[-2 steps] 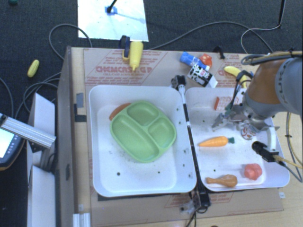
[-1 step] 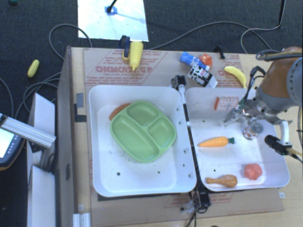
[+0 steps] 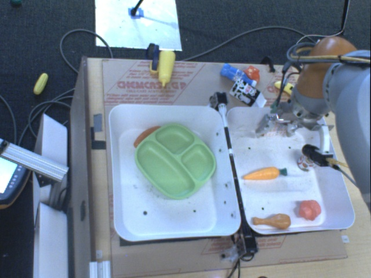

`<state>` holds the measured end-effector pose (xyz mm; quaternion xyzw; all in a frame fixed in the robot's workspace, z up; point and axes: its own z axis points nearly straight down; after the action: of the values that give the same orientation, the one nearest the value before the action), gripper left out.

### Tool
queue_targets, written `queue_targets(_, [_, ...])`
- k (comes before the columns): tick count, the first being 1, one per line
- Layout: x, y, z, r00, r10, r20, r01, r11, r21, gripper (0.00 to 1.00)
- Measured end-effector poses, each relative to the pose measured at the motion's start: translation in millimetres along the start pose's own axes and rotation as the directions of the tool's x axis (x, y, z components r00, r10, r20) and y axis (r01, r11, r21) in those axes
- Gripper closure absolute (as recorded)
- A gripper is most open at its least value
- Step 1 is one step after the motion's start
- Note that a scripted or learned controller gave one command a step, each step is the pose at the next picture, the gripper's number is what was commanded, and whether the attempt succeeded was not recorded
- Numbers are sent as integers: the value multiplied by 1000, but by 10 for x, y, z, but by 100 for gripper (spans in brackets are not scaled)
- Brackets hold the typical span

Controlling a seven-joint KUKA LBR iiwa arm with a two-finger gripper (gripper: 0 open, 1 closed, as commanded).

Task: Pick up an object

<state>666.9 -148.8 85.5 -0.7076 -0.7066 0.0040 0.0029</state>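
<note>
Inside the right bin lie a carrot, drumstick and red toy; end effector state unclear.

The arm is a thick, rounded tube in pale grey with a smooth, slightly glossy shell. Above the wrist sits an orange band, bulging like a dome and catching a highlight on top. Thin dark and pale cables loop across the orange part and run down toward the wrist. Below it the hand is a small cluster of bare silvery metal parts, too blurred to make out screws or markings.
</note>
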Motion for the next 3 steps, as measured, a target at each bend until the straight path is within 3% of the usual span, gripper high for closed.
queue_targets(1, [6,-6,-97,1000,-4,-2,4,1000,5,100])
queue_targets(2, [-540,-25,-905,1000,-4,1,4,1000,-16,100])
queue_targets(3, [-531,-28,-892,1000,-4,0,4,1000,-13,0])
